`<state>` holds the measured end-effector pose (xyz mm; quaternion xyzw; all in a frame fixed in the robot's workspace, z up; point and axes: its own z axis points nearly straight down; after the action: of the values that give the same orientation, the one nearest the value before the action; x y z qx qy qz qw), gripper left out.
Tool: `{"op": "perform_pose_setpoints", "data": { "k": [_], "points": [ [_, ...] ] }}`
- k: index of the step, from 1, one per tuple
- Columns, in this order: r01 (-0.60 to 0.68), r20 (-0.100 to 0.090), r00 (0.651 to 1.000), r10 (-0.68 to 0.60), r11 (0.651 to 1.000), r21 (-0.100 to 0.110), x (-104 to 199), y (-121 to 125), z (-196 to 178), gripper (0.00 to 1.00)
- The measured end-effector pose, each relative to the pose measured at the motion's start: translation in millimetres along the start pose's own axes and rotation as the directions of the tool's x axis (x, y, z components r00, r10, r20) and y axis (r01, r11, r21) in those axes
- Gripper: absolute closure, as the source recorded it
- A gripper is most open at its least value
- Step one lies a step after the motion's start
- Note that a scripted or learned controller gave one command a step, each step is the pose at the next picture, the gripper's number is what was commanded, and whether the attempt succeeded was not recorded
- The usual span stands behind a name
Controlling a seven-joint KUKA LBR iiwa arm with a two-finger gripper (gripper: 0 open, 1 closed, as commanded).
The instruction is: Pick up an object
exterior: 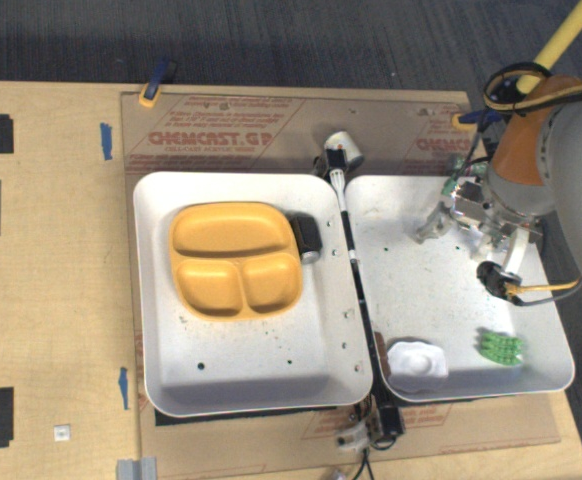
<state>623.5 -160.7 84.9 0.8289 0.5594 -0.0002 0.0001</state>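
Camera view: two white bins
Left bin (pixel 161 368): yellow tray (pixel 236 258), black thing (pixel 306 236) touching it
Right bin (pixel 551 368): green toy (pixel 500 347) and white thing (pixel 417 359) near front edge
Claw (pixel 434 225): over back of right bin, fingers apart, holding nothing

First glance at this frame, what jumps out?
The big yellow divided tray in the left bin dominates, with a small black object touching its right edge. In the right bin, a white object and a green object sit near the front wall. The gripper hangs over that bin's back part, nothing seen between its fingers.
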Motion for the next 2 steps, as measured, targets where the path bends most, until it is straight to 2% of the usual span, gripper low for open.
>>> {"op": "perform_pose_setpoints", "data": {
  "k": [1,2],
  "points": [
    [-0.180,-0.009,0.984,0.180,0.984,0.005,-45.6,-3.9,-21.5,0.00],
    [-0.474,-0.001,0.881,0.474,0.881,0.006,-63.1,-86.6,0.6,0.00]
  ]
}}
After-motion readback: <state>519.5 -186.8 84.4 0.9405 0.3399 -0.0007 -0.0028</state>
